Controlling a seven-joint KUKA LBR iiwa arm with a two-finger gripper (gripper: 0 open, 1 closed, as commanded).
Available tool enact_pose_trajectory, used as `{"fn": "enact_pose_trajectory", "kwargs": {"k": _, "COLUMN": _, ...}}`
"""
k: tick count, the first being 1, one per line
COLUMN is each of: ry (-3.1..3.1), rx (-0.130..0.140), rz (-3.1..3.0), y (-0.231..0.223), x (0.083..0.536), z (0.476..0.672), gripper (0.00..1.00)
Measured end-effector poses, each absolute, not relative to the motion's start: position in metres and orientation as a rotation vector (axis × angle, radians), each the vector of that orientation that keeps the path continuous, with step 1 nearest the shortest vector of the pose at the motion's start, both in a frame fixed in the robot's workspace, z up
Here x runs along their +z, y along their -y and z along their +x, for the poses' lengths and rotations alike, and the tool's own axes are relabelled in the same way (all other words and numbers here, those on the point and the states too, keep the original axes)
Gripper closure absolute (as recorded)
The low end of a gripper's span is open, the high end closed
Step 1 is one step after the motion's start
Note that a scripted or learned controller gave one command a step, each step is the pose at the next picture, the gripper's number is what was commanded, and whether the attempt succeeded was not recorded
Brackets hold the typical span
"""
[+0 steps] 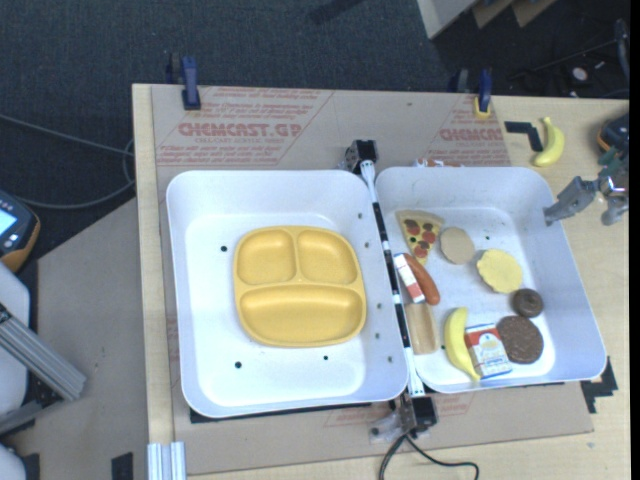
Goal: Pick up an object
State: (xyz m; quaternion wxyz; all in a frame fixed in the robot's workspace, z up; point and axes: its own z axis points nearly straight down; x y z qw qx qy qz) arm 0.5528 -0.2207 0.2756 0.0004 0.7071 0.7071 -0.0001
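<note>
Cardboard-topped bench (300,128), two white bins (200,268), dark carpet (200,18)

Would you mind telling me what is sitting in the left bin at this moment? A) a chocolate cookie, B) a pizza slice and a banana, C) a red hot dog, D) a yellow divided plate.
D: the yellow divided plate lies in the middle of the left bin, while the pizza slice, banana and cookie are all in the right bin.

Pretty even overhead light, nothing harsh. White bins (200,268) look a bit blown out. Whole shot's slightly soft and grainy.
</note>
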Motion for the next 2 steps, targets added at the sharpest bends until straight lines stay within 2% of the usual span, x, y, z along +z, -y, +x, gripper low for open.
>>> {"fn": "enact_pose_trajectory", "kwargs": {"k": 1, "ry": -2.235, "rx": -0.008, "rz": 2.227, "y": 0.182, "x": 0.098, "z": 0.582, "gripper": 0.00}}
{"fn": "enact_pose_trajectory", "kwargs": {"k": 2, "ry": -2.224, "rx": -0.003, "rz": 2.226, "y": 0.174, "x": 0.083, "z": 0.562, "gripper": 0.00}}
